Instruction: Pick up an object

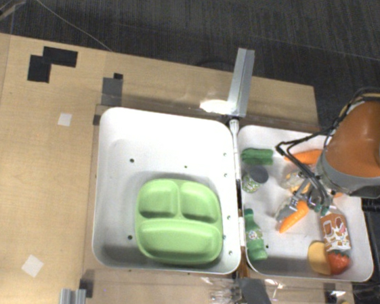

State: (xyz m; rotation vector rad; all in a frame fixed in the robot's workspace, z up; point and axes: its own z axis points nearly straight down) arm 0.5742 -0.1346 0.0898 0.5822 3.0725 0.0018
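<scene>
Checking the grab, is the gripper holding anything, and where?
Cannot be told. The gripper sits over the carrot in the right bin, but any grip is hidden.

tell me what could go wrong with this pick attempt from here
1. The claw is low in the crowded right bin, by the orange carrot; it may close on nothing or on the wrong thing.
2. The juice pouch and the yellow and red fruit lie close by, so the arm could shove them.
</scene>
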